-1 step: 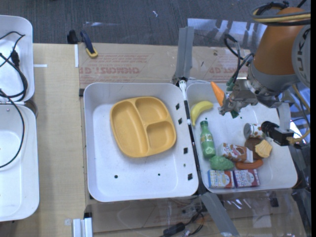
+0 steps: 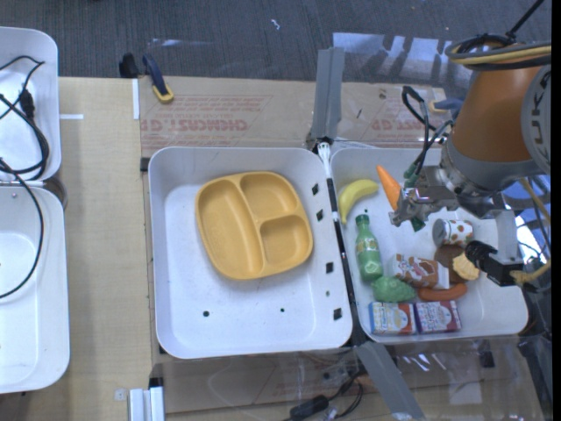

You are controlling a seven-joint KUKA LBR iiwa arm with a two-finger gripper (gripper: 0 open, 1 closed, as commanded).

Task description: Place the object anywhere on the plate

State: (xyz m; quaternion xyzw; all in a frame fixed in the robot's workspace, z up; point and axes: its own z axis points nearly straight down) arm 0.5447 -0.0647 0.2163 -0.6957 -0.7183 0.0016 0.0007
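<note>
Plate (image 2: 254, 224) bare in left bin (image 2: 175, 323); hand (image 2: 410, 207) (grip state unclear) low over right bin's (image 2: 517, 318) toys.

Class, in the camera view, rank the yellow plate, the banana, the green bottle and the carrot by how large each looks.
1. Yellow plate, by far.
2. Green bottle and banana: too alike to rank.
3. Carrot, partly hidden by the arm, so unsure.

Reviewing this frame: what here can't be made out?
- Tool, camera view: too small and cluttered to tell its finger state or whether it holds anything.
- Small can: label too small to read.
- Items under the arm in the right bin: partly hidden.
- Plate: fully visible, nothing on it.
</note>
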